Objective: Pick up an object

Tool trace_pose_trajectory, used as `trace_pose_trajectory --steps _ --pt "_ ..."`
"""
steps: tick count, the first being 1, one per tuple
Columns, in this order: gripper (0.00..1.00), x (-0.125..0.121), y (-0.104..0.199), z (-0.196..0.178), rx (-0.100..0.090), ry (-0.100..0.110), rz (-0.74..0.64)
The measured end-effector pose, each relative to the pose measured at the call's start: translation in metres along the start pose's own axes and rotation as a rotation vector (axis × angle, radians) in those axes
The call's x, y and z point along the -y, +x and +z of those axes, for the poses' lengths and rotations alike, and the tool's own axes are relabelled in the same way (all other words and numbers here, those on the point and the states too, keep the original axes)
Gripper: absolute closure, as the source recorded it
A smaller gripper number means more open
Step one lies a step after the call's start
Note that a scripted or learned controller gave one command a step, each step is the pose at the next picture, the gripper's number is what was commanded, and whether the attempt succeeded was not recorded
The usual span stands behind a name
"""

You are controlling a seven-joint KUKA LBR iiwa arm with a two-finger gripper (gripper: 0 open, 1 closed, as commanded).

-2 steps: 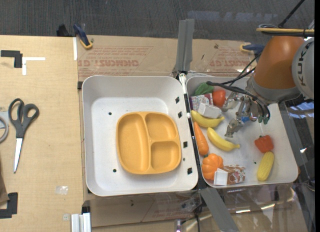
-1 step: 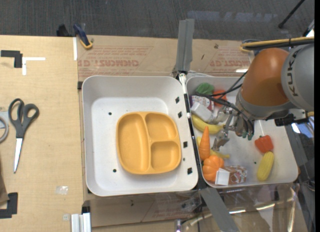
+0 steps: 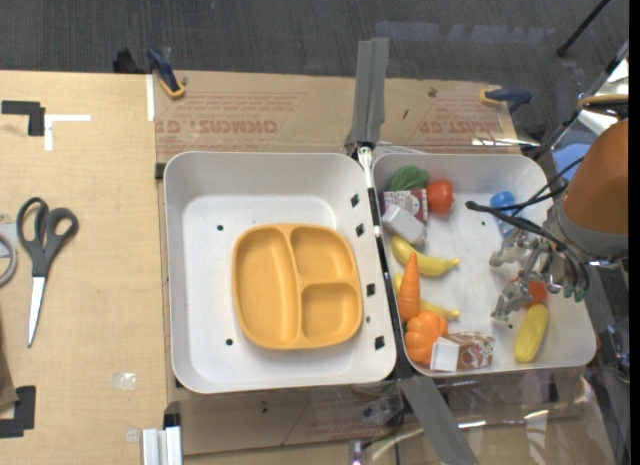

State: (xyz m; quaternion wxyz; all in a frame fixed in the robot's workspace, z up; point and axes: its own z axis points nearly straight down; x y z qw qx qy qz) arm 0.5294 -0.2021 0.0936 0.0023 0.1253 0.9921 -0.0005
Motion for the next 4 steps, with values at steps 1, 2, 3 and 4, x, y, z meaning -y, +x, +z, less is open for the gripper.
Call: trace_pose_trajectory --steps 1,2,3,4 --pt "1.0 -0.001 -0.002 -0.01 0.005 0.001 -0.003" --pt "1.0 -0.063 -0.014 -0.13 0.0 -0.001 0.124" --pt "1.0 -0.007 -0.004 0.001 -0.001 -0.001 -0.076" --pt "1.0 0.025 0.02 0.0 -0.001 -0.001 -0.161"
